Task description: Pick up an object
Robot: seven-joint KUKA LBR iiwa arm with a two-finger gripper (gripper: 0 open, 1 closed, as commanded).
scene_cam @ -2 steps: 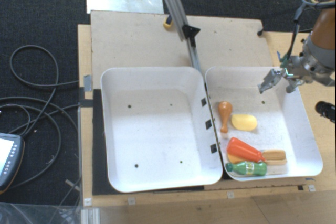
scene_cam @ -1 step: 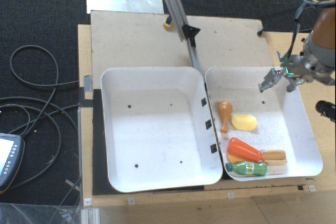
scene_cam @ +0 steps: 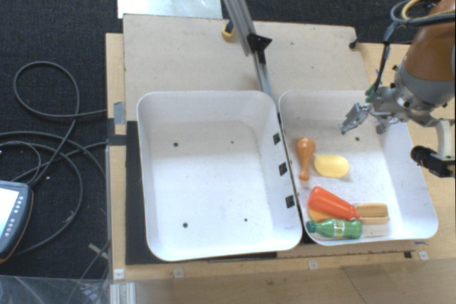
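The right bin point(scene_cam: 402, 181) holds several toy foods. An orange drumstick point(scene_cam: 306, 152) lies near its left wall, with a pale yellow lump point(scene_cam: 332, 166) beside it. Nearer the front lie a red-orange carrot point(scene_cam: 332, 203), a tan hot dog bun point(scene_cam: 372, 211) and a green bottle point(scene_cam: 335, 228). My gripper point(scene_cam: 363, 124) hangs over the back part of the right bin, up and to the right of the drumstick and the yellow lump. Its fingers stand apart with nothing between them.
The left bin point(scene_cam: 206, 174) sits alongside, sharing a wall marked with black tabs point(scene_cam: 282, 169). A grey slanted pole point(scene_cam: 239, 3) crosses the bench from the top down to the bins' shared corner. Cables point(scene_cam: 50, 117) lie on the floor at left.
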